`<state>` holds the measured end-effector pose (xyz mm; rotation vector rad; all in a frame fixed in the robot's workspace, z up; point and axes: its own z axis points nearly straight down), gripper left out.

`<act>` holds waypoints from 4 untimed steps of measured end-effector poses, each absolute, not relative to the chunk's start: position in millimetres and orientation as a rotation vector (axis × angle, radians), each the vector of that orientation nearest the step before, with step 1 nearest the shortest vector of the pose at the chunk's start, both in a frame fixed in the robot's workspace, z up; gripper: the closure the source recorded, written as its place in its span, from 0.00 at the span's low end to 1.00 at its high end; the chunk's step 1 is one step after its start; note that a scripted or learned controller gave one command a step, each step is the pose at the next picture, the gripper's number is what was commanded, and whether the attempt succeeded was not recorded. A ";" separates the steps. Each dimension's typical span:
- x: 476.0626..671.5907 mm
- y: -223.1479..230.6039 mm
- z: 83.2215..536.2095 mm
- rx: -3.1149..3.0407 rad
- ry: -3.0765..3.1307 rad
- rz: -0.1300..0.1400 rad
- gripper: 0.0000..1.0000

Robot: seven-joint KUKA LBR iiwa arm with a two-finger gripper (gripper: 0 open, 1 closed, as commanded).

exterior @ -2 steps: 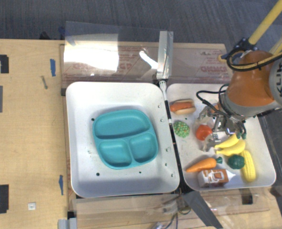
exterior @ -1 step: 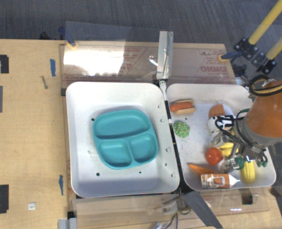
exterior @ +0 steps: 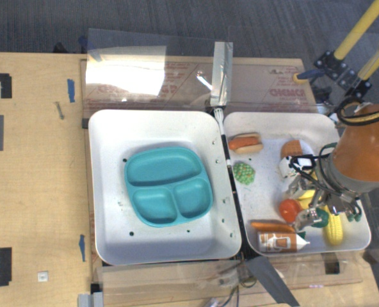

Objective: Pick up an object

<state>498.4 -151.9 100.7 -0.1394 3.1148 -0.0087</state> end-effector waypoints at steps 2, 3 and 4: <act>522.0 -66.9 345.9 0.409 3.102 0.002 1.00; 594.5 -22.6 326.3 0.750 3.044 0.002 1.00; 640.1 -16.0 285.0 1.033 2.962 0.002 1.00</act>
